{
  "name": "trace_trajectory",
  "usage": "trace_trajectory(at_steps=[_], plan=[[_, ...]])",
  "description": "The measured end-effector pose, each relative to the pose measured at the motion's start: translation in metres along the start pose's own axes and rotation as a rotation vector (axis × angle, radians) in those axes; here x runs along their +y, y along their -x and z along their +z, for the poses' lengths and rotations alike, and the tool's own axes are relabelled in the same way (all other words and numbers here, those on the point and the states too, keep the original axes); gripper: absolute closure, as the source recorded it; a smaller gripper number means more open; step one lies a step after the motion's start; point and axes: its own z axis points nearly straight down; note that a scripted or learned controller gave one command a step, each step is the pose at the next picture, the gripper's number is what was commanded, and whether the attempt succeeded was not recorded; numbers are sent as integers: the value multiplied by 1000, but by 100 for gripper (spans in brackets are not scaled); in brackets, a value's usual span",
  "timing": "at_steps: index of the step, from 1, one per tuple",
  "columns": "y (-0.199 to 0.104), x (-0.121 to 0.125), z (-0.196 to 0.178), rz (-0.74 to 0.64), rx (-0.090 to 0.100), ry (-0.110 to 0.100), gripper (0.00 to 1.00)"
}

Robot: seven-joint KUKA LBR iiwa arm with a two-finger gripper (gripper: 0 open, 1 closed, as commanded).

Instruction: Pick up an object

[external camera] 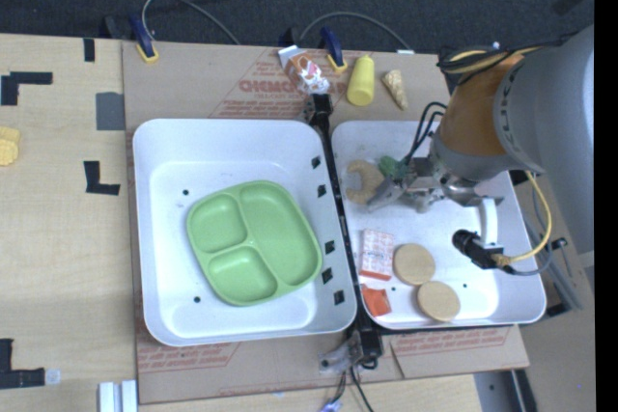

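I see the gripper [379,194] low in the right bin [512,309], beside a tan ring [361,178]; its grasp state I cannot tell. Nothing is lifted yet.

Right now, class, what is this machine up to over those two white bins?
A grey robot arm reaches in from the right, its gripper low in the right bin beside a tan ring-shaped piece. Two tan discs and a red-and-white packet lie nearer the front. The left bin holds a green divided plate.
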Motion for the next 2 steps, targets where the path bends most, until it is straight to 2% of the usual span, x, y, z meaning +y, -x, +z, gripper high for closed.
trace_trajectory(at_steps=[1, 2], plan=[[-24, 72, 2, -1, 1, -4, 0], [-26, 74, 2, 0, -1, -10, 0]])
